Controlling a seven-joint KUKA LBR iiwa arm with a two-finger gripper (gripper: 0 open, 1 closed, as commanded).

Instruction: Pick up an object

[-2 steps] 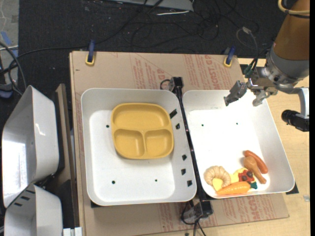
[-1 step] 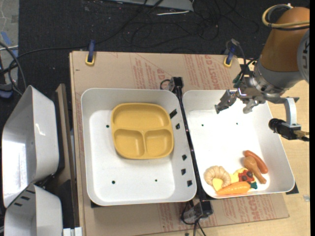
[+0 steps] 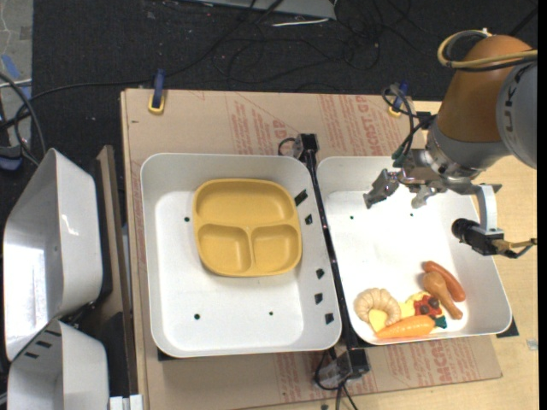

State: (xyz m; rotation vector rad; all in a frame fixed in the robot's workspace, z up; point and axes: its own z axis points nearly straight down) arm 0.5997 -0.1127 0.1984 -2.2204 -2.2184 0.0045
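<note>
Toy food lies heaped in the right bin's point(image 3: 402, 246) near right corner: a brown sausage point(image 3: 444, 280), a drumstick-like brown piece point(image 3: 441, 297), an orange carrot point(image 3: 404, 328) and a pale shrimp-like piece point(image 3: 376, 301). My gripper point(image 3: 399, 191) hangs over the far part of the right bin, well away from the heap, open with its two fingers spread and nothing between them.
A yellow three-compartment plate point(image 3: 248, 226) sits in the left bin point(image 3: 171, 314). The bins' shared wall point(image 3: 323, 246) carries black clips. A black fitting point(image 3: 474, 233) sticks out by the right bin's right rim. Cables trail at the bench's far edge.
</note>
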